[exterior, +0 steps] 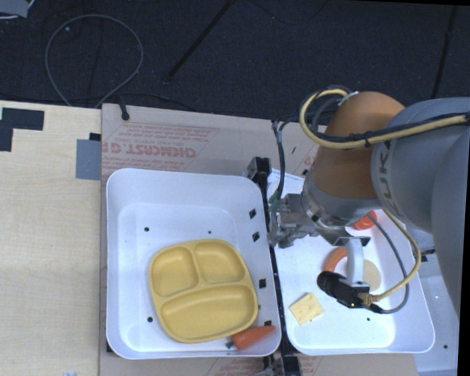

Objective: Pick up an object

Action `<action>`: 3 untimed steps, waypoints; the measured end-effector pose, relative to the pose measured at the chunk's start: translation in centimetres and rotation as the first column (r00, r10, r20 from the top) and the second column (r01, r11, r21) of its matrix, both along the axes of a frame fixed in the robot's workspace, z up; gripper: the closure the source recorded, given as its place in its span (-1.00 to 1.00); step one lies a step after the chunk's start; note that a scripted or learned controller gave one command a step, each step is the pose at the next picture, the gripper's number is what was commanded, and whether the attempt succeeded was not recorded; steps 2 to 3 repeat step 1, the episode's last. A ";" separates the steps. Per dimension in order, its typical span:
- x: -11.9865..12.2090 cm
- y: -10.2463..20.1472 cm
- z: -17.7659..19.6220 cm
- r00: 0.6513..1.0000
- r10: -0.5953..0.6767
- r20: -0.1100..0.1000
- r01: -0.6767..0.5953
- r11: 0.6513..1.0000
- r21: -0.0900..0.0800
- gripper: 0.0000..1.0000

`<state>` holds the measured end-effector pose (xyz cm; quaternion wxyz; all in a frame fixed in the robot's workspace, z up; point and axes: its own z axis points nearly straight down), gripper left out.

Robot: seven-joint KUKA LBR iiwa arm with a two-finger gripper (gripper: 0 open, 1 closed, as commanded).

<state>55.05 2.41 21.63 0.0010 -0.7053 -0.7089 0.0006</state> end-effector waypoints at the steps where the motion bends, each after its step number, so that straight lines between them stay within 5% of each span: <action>1: 0.5 5.0 0.1 1.000 0.000 -0.001 0.000 1.000 0.001 1.00; 3: 0.5 5.0 0.1 1.000 0.000 -0.001 0.000 1.000 0.001 1.00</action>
